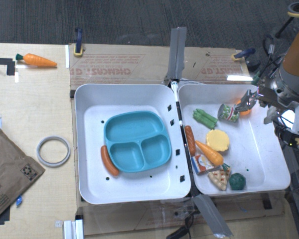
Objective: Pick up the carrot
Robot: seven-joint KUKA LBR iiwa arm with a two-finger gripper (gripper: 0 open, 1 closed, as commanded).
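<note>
Camera view: arm is reaching in at the right edge of the frame, with the gripper hanging over the upper part of the right bin. Gripper is sitting right by a can and a small orange piece; whether anything is pinched there I cannot tell.

Carrot is lying at a slant in the middle-left of the right bin, well below and left of the gripper, nothing gripping it. It is touching the yellow disc on its upper right, and a sausage is lying just beside it along the bin's left wall. Green beans are sitting above, a card, pizza slice and broccoli below.

Left bin is holding a blue tray, with a second sausage leaning at the tray's lower-left edge.

Second carrot is lying on the bench in the upper left of the frame, well apart from both bins. Tape ring is resting left of the left bin, a box at lower left.
</note>
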